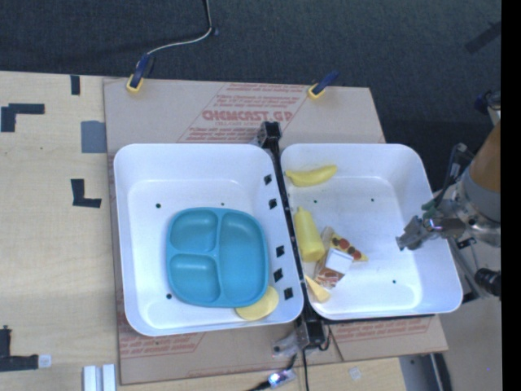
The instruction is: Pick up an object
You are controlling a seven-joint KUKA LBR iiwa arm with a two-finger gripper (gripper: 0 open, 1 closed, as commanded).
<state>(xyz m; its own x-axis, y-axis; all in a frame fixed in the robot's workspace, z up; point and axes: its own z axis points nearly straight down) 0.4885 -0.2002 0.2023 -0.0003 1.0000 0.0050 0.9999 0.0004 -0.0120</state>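
Two white bins sat side by side on the surface. A blue divided plate (217, 256) and a yellow piece (259, 306) lay in the left bin (134, 218). A banana (310, 175), a yellow bottle (308, 235), a pizza slice (345, 248) and a small packet (331, 270) lay near the right bin's (399, 296) left side. The end effector (411, 239) hovered over that bin's right side, holding nothing; whether it was apart or together could not be told.

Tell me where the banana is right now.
The banana lies in the right-hand bin, at its far left corner beside the divider between the bins, with the yellow bottle just nearer the camera.
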